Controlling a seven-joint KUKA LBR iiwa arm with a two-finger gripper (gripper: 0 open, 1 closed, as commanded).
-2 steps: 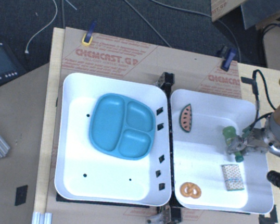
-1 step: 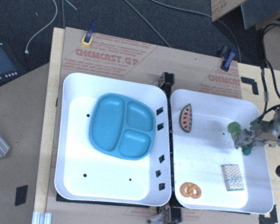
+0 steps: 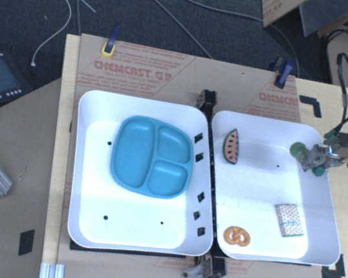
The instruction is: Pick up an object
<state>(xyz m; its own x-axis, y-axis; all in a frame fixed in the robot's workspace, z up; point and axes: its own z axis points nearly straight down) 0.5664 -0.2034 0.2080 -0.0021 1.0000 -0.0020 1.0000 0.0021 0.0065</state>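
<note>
The grey two-finger gripper (image 3: 310, 158) is hovering at the right white bin's (image 3: 265, 182) far right edge, well apart from the small patterned rectangular packet (image 3: 289, 220) lying nearer the camera.
</note>
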